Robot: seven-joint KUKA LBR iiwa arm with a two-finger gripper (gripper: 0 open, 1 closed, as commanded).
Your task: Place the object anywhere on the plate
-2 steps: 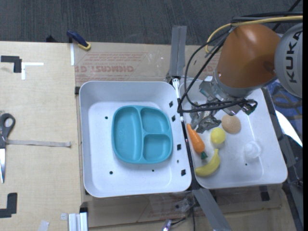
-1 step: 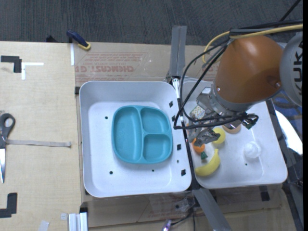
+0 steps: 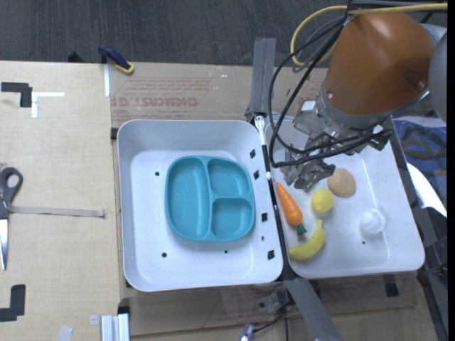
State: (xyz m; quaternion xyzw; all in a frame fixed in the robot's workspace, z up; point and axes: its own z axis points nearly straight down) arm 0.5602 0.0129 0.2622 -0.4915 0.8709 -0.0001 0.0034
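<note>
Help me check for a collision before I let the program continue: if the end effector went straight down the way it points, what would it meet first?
Probably the bare floor of the right bin, just above the carrot and left of the lemon. The end effector hangs near both, so depth is unclear and it might clip the carrot's top.

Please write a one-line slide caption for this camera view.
Grey arm's two-finger gripper hovers over right white bin of toy foods; blue three-compartment plastic plate waits in left white bin.
</note>
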